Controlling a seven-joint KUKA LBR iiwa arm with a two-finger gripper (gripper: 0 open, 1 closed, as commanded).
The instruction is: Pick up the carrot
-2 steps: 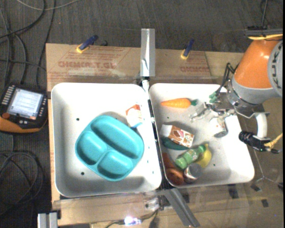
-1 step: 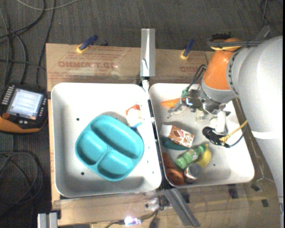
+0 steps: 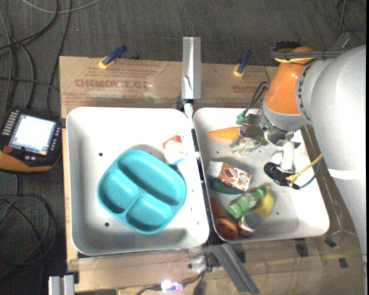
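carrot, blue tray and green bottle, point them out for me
carrot (image 3: 223, 133), camera view, middle of its orange body
blue tray (image 3: 141, 190), camera view, central divider
green bottle (image 3: 246, 202), camera view, middle of its body

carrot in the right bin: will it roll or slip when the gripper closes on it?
The carrot looks like smooth, rigid toy plastic, so probably stiff and light. Its tapered cone shape may squirt out of a pinch or roll in an arc. It lies near the bin wall, beside the gripper, limiting approach.

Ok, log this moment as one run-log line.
task: pick up carrot | tool: beside carrot's tip, right bin | grasp: not seen | left bin: blue divided plate
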